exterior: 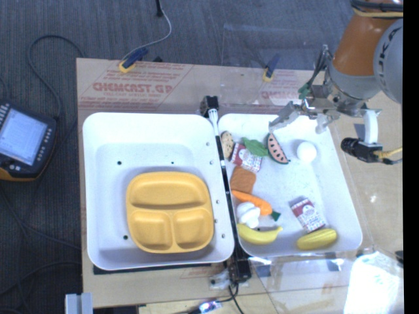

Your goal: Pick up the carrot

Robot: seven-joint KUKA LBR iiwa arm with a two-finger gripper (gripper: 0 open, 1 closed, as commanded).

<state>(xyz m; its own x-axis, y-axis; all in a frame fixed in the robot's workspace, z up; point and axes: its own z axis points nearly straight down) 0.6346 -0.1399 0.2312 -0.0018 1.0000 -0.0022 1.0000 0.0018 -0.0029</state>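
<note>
ok, from my end the claw point(302, 112) sits over the far rim of the right bin point(347, 195), w/ nothing between its fingers; can't tell if they're spread or closed. carrot point(252, 201) lies in the right bin's near-left part, just above the banana point(258, 233), touching a white egg-like piece point(247, 212). watermelon slice point(277, 148) and white ball point(306, 151) sit nearer the claw. left bin point(105, 142) holds a yellow tray point(170, 211).

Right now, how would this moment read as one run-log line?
stage: approach | pincer: above right bin's far edge | carrot: lying in right bin, untouched | yellow tray: left bin
</note>
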